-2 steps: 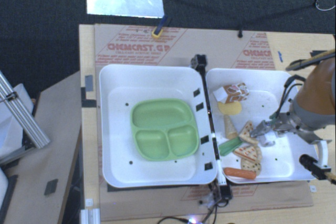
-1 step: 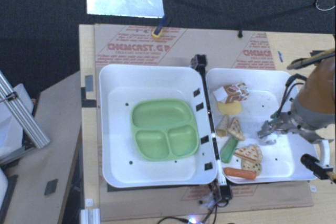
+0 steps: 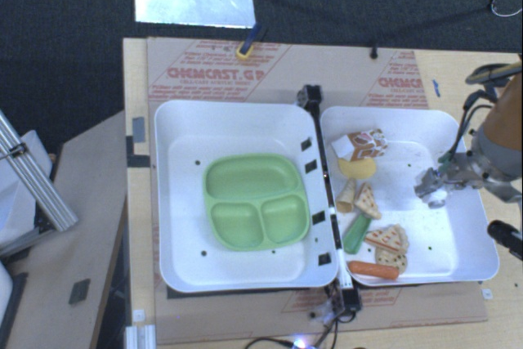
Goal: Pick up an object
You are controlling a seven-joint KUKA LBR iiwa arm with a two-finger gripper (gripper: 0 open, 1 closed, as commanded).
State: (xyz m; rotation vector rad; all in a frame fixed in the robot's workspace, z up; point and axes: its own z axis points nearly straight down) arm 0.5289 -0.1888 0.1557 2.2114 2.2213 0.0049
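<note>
The gripper (image 3: 431, 190) hovers at the right side of the right bin (image 3: 470, 253); I cannot tell its state. The toy foods lie left, near the yellow lemon (image 3: 357, 168). It should descend centred over one separate piece.

Arm (image 3: 500, 135) cut off by right frame edge; only wrist section visible over right bin (image 3: 458, 257). Gripper (image 3: 431, 190) blurred, finger state unreadable. Printing on small carton (image 3: 364, 145) too small to read; metal frame (image 3: 29, 176) cut by left edge.
</note>
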